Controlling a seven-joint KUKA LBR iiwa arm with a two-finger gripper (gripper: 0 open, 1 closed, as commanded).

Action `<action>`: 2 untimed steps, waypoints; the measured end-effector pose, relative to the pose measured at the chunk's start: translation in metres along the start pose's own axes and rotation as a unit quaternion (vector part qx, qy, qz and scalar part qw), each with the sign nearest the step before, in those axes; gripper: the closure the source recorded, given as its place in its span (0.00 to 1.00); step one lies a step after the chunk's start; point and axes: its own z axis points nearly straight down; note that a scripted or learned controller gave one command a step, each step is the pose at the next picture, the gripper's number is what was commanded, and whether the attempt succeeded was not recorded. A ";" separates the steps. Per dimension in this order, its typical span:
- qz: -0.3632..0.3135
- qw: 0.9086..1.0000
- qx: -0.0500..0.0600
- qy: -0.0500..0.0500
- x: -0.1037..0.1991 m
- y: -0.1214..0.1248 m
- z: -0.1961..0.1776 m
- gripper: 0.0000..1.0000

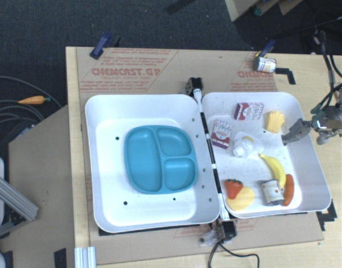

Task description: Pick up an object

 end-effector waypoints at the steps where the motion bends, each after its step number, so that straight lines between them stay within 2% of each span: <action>1: 0.001 1.000 0.001 0.000 -0.028 -0.010 0.184 0.00; 2: 0.001 1.000 -0.002 -0.001 -0.029 -0.009 0.173 1.00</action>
